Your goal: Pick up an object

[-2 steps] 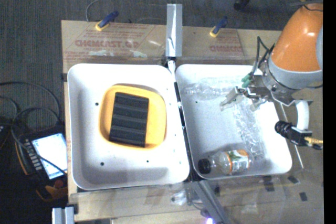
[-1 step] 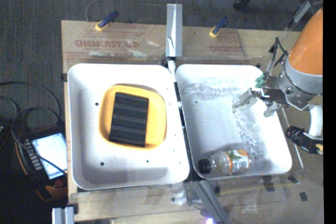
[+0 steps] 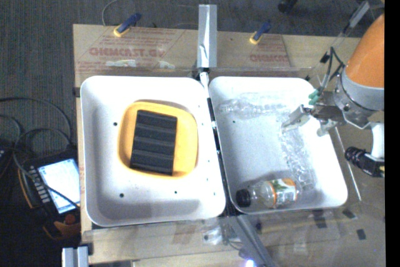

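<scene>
My gripper (image 3: 306, 125) hangs over the right bin (image 3: 250, 153) near its right rim, open, with nothing between its fingers. Just under and left of it lies a crinkled strip of clear plastic (image 3: 294, 150) that bends from the bin's back down toward the front. A small clear bottle (image 3: 270, 192) with a dark cap and an orange-green label lies on its side at the bin's front. In the left bin (image 3: 100, 191) a black ridged block (image 3: 154, 142) rests on a yellow dish (image 3: 187, 134).
A metal post (image 3: 207, 34) stands behind the seam between the bins. Blue clamps (image 3: 127, 24) (image 3: 260, 30) hold the cardboard base at the back. A tablet (image 3: 57, 181) and cables lie on the floor to the left.
</scene>
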Available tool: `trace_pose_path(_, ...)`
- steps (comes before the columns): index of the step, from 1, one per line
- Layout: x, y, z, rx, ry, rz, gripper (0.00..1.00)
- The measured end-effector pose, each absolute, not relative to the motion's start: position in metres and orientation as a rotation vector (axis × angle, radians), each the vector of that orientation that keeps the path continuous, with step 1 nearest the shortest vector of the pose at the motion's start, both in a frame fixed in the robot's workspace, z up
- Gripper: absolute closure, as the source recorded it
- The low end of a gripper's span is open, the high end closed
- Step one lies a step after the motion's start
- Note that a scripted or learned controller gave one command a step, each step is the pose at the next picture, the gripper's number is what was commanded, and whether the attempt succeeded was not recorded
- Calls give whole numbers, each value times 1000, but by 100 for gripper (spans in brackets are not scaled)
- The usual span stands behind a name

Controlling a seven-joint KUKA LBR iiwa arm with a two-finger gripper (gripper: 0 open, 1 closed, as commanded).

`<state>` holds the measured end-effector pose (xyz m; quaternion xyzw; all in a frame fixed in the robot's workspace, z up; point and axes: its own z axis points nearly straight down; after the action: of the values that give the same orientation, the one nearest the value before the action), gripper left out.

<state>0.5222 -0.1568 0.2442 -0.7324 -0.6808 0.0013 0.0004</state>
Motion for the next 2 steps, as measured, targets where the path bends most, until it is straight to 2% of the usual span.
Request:
trace_pose_path(1, 533, -189, 221, -2195, -2246, 4, 0)
trace_pose_path(2, 521, -207, 95, -2281, -2162, -5, 0)
